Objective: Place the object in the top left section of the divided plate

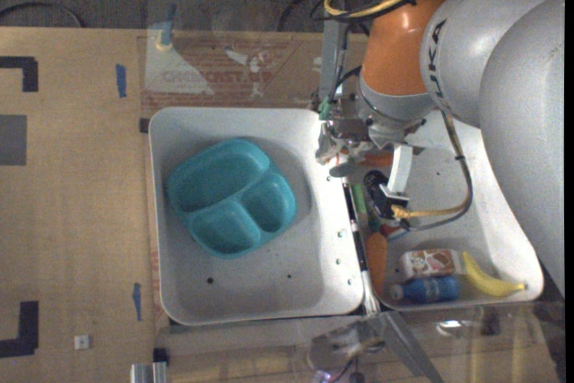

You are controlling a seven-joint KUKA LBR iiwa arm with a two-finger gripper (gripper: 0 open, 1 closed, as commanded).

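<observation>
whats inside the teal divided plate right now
Nothing lies in the teal divided plate: all three sections show bare teal in the left bin. The arm covers much of the right bin, hiding what lies beneath it.

bench: tan wood [72, 220] | blue tape marks [120, 81] | floor: dark, black cables [296, 9]

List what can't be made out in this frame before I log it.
- End effector, camera view: its tip is a dark, cluttered blur at the bin divider, so any load is unreadable.
- Right bin: the arm covers its upper part.
- Carrot and green item: their upper ends run under the wrist.
- Carton and blue bottle: labels too small to read.
- Divided plate: plainly visible in the left bin.
</observation>
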